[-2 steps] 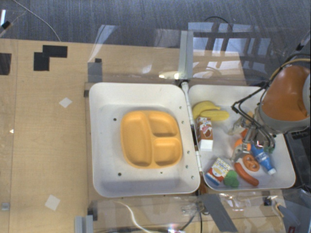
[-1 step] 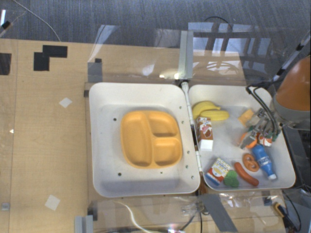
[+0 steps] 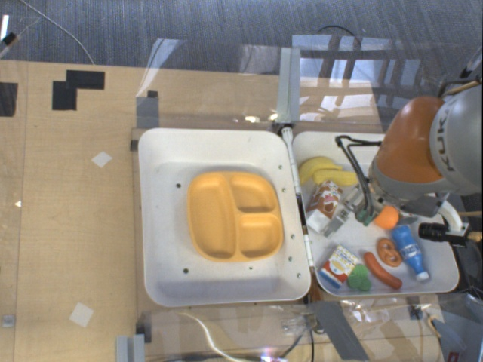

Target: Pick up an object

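A tan bench carries two white bins. The left bin holds a yellow tray, its border bare. The right bin is crowded: bananas, bottle, sausage. The gripper sits mid-bin; its grip cannot be told.

Robot lab, bench, clear guard panels
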Available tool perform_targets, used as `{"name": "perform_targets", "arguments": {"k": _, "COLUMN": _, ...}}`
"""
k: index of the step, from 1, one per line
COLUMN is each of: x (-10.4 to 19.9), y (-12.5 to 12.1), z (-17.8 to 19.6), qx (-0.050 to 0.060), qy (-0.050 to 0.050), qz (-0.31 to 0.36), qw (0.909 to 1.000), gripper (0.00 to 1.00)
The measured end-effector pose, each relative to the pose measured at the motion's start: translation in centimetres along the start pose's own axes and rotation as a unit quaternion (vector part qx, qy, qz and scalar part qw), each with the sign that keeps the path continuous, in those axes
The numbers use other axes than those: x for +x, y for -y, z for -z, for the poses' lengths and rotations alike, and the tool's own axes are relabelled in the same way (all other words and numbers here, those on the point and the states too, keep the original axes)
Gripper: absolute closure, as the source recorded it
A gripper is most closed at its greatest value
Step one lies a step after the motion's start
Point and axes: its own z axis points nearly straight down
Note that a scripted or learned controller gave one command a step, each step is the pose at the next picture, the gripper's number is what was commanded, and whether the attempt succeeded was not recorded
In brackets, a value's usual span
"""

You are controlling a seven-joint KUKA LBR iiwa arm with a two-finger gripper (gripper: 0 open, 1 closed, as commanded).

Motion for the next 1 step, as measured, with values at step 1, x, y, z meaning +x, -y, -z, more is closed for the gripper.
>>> {"name": "perform_targets", "arguments": {"k": 1, "x": -8.0, "y": -4.57, "z": -0.74, "qx": 0.0, "qy": 0.004, "qz": -0.057, "qw": 0.9983, "gripper": 0.0}}
